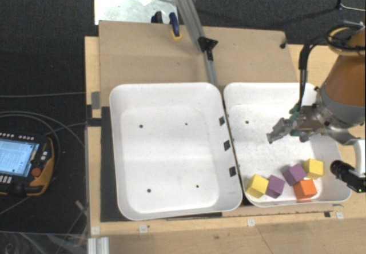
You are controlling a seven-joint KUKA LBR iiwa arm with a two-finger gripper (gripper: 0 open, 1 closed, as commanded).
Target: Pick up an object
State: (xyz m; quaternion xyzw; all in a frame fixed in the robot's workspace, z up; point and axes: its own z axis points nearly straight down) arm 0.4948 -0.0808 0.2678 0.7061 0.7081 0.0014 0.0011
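Hovering over the right bin (251, 98), end effector (280, 133) state impossible to tell, gripping nothing visible. Blocks (284, 179) crowding the near edge, touching: risking nudging neighbours or closing on two together.

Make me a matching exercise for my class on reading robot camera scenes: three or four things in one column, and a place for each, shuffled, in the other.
Things:
1. orange block
2. claw
3. handheld screen unit
4. blue clamp

Places:
A. on the dark floor left of the bench
B. over the middle of the right bin
C. at the bench's far edge, beside the slanted metal pole
D. among the blocks at the right bin's near edge

Pairs: 1-D, 2-B, 3-A, 4-C
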